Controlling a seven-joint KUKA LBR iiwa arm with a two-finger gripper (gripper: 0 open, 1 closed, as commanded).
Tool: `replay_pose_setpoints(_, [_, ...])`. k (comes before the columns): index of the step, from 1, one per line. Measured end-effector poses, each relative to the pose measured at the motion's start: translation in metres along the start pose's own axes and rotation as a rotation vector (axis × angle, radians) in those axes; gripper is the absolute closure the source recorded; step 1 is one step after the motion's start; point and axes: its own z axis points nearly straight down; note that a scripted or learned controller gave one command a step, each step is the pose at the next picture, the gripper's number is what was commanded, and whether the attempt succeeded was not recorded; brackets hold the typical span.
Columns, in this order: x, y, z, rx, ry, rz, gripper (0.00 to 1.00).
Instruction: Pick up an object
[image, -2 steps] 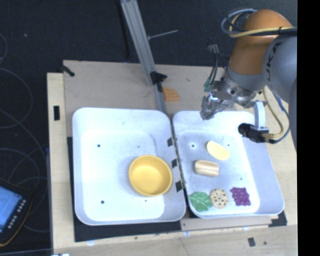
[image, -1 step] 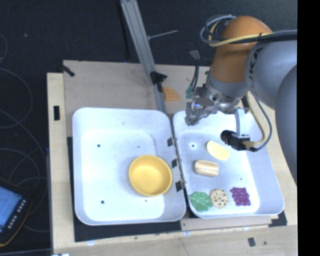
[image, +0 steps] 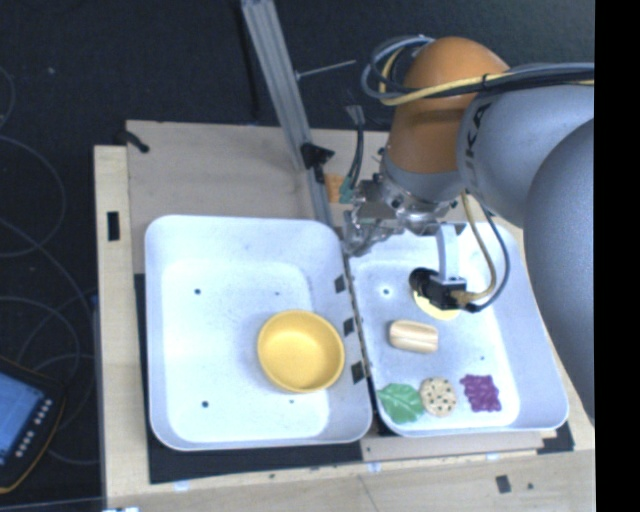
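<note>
The gripper (image: 362, 228) hung above the bins' far divide, how wide it stood impossible to tell, nothing visibly held. The yellow bowl (image: 300, 350) in the left bin (image: 200, 260) looked light, stiff and slick, best pinched at its rim. The tan roll (image: 413, 336) in the right bin (image: 520, 350) suited a hold across its width.

On my feed the left bin (image: 180, 300) and the right bin (image: 525, 350) are both white, each marked with a few small dark dots. I see a plain yellow bowl (image: 300, 352), a pale tan bread roll (image: 413, 336), a green leaf (image: 401, 402), a beige cookie (image: 437, 396) flecked with dark chips, and a purple grape cluster (image: 481, 392). The arm (image: 545, 130) reads grey with an orange band, and the bench (image: 200, 170) is light tan.
</note>
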Motion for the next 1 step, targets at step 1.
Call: replay_pose_setpoints(1, [0.0564,-0.01,-0.0006,0.0,0.001,-0.002,1.0])
